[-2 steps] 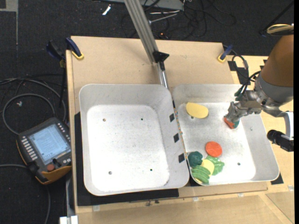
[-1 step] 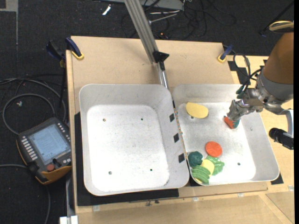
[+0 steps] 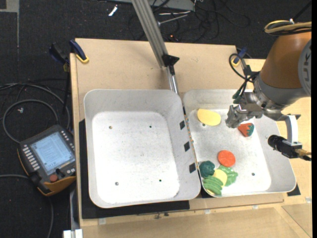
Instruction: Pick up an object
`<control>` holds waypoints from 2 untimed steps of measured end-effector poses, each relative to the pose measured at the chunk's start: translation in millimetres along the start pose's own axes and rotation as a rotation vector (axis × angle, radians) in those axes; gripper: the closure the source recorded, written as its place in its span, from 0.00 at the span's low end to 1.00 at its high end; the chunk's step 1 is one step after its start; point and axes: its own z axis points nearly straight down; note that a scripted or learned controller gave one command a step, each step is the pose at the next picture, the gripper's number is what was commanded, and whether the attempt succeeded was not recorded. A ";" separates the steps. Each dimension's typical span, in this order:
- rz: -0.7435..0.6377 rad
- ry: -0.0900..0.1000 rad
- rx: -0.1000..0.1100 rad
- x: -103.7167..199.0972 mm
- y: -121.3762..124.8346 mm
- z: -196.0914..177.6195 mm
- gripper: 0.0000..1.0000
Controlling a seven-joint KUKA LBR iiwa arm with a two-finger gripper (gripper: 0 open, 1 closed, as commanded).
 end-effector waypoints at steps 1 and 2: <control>0.000 0.000 -0.002 45.6 17.6 -6.5 1.00; -0.001 0.000 -0.002 106.0 36.7 -8.7 1.00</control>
